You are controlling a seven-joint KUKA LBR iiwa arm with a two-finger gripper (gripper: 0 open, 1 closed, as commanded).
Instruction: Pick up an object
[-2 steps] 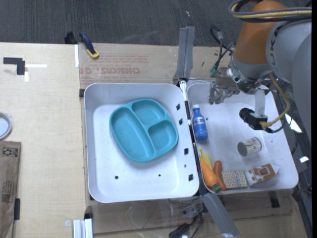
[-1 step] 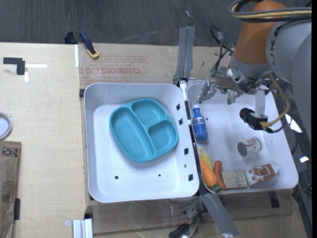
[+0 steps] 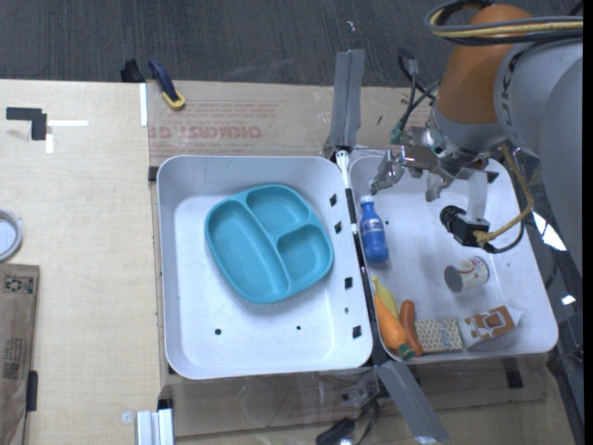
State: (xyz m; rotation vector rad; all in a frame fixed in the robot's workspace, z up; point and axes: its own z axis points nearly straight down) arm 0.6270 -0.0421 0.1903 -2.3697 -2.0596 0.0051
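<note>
The claw [image 3: 413, 163] hung over the far end of the right bin [image 3: 533, 262], its state impossible to tell. Just below it, a blue bottle [image 3: 372, 231] lay against the bin's left wall. A small cup [image 3: 466, 273], a carrot [image 3: 387, 323] and snack packets [image 3: 489, 324] lay nearer. A blue divided plate [image 3: 268, 242] sat in the left bin [image 3: 176, 276].

Bright, even overhead light; soft shadows, slight blur.

arm [image 3: 519, 54] cut off at right edge, brown packet [image 3: 17, 341] cropped at left
</note>
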